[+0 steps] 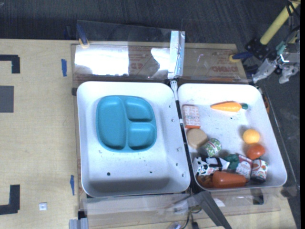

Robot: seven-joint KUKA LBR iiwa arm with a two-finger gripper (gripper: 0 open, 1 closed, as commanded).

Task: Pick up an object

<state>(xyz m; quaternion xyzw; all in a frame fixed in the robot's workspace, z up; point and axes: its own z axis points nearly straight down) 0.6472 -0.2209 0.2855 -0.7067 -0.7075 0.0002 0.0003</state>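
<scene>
Gripper point(286, 73) sits beyond the right bin point(274, 128) at its far right corner, grip state indeterminate; the carrot point(226, 107), lying apart near that bin's far wall, is judged the cleanest target—descend vertically, jaws straddling its narrow width.

Pale wooden bench point(38, 142), dark floor point(143, 4)
</scene>
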